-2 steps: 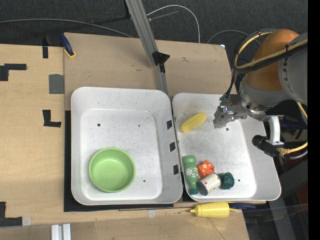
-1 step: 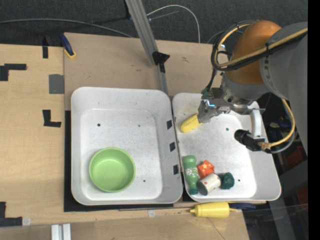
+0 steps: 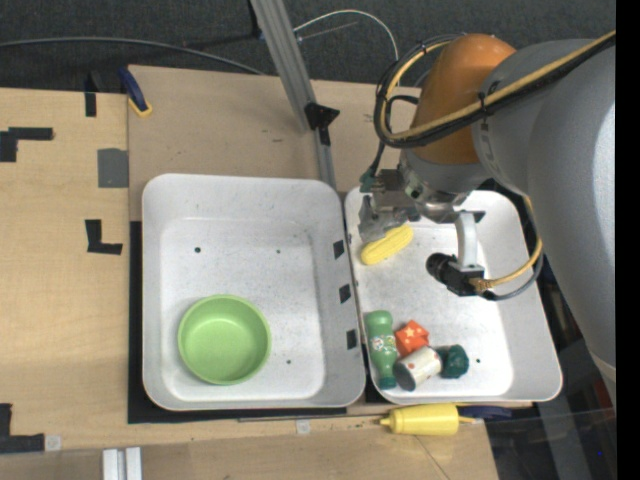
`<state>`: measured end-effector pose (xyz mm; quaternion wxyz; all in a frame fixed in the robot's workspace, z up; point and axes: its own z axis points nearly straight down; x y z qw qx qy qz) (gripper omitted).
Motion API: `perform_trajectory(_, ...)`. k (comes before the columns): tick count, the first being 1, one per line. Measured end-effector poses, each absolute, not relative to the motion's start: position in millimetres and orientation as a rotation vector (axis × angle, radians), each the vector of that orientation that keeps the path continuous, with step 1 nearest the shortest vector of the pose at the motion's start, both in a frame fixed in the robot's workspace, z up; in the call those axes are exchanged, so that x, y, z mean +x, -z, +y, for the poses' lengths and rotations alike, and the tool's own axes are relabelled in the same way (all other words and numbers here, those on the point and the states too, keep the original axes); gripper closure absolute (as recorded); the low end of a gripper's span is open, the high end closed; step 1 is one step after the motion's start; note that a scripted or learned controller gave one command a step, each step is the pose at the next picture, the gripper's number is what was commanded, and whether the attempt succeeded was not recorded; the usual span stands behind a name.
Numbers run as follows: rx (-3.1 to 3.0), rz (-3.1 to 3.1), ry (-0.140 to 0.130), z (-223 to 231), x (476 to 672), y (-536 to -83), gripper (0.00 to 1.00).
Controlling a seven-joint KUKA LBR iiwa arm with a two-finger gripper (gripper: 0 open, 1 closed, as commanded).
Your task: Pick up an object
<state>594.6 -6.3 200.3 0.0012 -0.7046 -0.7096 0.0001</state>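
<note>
A: Where is the hand?

B: In the camera view it hangs over the far left corner of the right bin, under the orange band of the arm. Whether it is open or closed, I cannot tell.

A: And the object?

B: A yellow corn cob lies tilted in that bin, just below the hand, possibly touching it. Nearer in the same bin sit a green can, an orange piece, a white cylinder and a dark green piece, clustered together.

A: The left bin?

B: A green bowl sits in its near left part. A yellow bottle lies on the counter, just beside the right bin's near rim.
</note>
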Motion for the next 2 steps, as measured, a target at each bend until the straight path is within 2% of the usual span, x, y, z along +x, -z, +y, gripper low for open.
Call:
perform_trajectory(1,-2.213,-2.227,0.0,38.4,604.3,-201.2,1.0)
perform_trajectory(2,-2.213,-2.229,0.003,87.4,629.9,-215.2,1.0)
